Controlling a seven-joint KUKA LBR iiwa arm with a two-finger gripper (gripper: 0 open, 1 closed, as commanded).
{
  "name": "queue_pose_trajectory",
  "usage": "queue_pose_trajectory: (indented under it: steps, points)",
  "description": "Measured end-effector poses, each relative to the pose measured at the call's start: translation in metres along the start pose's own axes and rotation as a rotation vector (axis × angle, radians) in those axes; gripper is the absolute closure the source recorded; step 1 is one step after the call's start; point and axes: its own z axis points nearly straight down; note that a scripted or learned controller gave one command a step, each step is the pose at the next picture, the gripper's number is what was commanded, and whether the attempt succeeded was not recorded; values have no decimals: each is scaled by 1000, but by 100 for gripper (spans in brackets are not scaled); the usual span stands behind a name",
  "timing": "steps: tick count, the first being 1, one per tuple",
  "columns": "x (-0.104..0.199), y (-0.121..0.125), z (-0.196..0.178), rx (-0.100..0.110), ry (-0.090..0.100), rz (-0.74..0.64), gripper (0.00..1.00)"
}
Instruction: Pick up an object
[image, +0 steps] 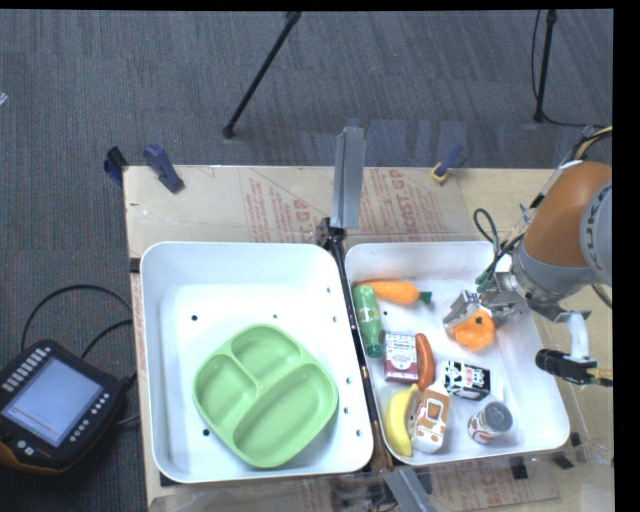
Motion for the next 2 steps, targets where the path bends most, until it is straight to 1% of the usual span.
queue_pose_trajectory:
  steps: [1, 2]
  points:
    - [-1, -1, -8, 4, 1, 2, 100]
    - [-1, -3, -16, 9, 3, 4, 100]
